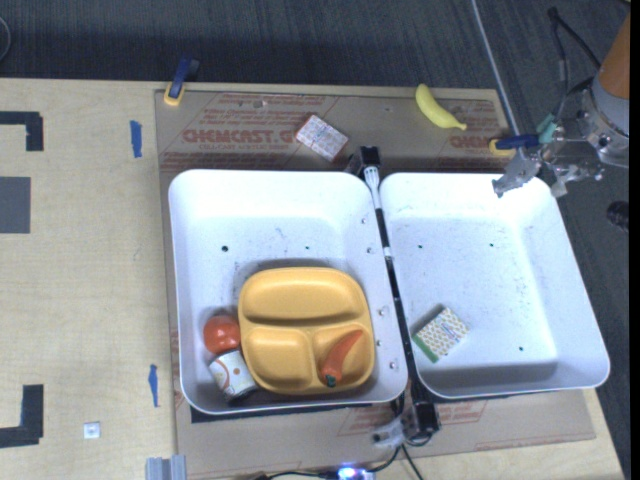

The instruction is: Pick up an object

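Camera view: two-finger grey metal gripper [522, 176] at right white bin's [570, 298] far right corner, grip state impossible to tell. Nearest candidate, small green-and-white patterned packet [440, 332], lying inside that bin's near left part, long axis diagonal, well apart down-left from gripper.

Left bin [200, 208]: your near half blocked by yellow divided tray [300, 323], carrot [343, 353] lying in it, tomato [221, 333] and small can [232, 373] wedged at tray's left. Far half open. Right bin [560, 268]: floor open except sponge [440, 332] near-left. Gripper [525, 173] hangs over far-right corner.
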